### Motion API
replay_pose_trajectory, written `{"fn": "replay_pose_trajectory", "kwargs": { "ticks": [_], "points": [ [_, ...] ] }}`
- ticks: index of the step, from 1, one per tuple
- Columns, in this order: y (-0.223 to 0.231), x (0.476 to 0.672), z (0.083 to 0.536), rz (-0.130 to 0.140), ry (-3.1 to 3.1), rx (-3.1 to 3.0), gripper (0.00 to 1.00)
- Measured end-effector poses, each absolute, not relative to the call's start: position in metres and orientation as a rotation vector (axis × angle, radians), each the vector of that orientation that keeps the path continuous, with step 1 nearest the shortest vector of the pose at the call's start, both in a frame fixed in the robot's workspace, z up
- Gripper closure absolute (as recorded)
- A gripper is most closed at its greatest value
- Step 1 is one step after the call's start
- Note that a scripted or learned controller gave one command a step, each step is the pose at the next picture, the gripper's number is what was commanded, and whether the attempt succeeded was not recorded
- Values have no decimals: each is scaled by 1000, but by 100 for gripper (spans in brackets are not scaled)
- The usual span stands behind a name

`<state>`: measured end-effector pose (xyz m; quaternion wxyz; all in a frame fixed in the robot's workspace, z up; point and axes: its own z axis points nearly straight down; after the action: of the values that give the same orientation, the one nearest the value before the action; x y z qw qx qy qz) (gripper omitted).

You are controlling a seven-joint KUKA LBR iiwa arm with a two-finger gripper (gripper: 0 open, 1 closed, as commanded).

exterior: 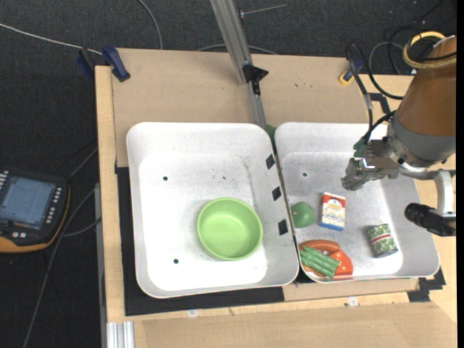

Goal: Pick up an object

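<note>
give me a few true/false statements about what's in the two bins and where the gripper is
1. The round light green plastic bowl sits in the left white bin. True.
2. The small red and white carton lies in the left bin. False: it lies in the right white bin.
3. The gripper hangs over the right bin. True.
4. The green patterned can is inside the bowl. False: it lies on the right bin's floor.
</note>
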<state>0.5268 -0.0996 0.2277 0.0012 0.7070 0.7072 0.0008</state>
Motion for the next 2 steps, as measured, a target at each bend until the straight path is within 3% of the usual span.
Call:
{"fn": "replay_pose_trajectory", "kwargs": {
  "ticks": [1,2],
  "points": [
    [-100,527,235,1,2221,2221,100],
    [-50,536,244,1,2222,2221,100]
  ]
}}
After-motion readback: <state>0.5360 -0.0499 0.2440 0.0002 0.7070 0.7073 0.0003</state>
